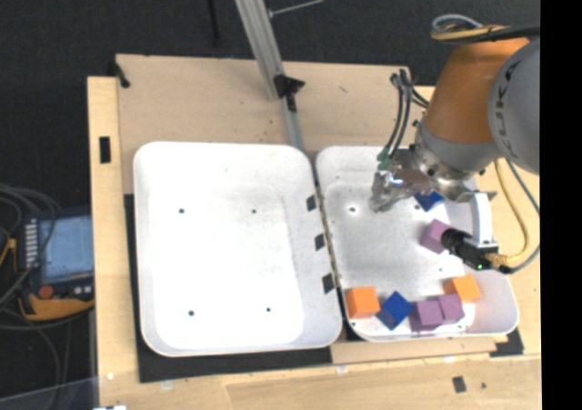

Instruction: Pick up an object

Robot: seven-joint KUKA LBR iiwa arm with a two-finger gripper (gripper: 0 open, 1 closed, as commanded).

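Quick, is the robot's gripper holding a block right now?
Gripper: cannot be told from this view; it hangs over the right bin, and no block shows in it.

Matt white plastic bins (227,245) on bare wood bench (182,99).

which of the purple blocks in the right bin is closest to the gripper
The lone purple block midway up the right bin, just below the gripper. The other two purple blocks sit together along the bin's bottom edge, much farther away.

coloured blocks (427,313) (several), right bin (359,245)
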